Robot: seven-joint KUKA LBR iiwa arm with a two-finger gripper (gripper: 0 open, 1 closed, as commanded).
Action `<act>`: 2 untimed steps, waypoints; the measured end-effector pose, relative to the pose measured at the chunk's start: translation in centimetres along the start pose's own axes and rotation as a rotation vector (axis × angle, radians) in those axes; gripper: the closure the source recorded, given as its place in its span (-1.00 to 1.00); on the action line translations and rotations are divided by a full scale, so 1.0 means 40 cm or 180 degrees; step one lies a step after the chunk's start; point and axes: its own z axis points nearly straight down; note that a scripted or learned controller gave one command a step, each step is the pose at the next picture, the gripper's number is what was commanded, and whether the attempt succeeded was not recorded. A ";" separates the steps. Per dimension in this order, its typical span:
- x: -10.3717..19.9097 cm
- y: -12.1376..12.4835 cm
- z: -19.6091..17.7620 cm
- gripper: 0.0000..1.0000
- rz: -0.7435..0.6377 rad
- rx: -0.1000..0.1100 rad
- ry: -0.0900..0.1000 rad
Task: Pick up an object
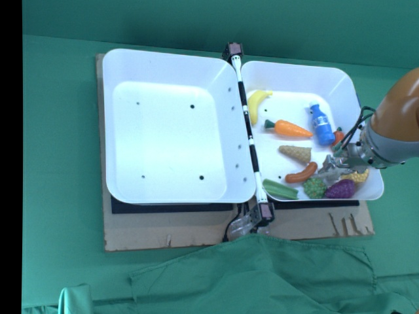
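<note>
The hand (332, 169) hovers low in the right bin (298, 70), its fingers too blurred to read. Just left of it lies the sausage (301, 173), long axis slanting up toward the hand; broccoli (314, 188) sits just below.

Two white bins side by side, right bin (340, 77) holding banana (256, 101), carrot (291, 129), blue bottle (321, 124), cone (296, 153), sausage (302, 173), gripper (332, 169) low among toys near the front right corner
</note>
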 end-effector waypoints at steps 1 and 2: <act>0.002 -0.004 -0.063 1.00 -0.0006 0.0012 -0.0004; 0.002 -0.004 -0.108 1.00 -0.0006 0.0014 -0.0003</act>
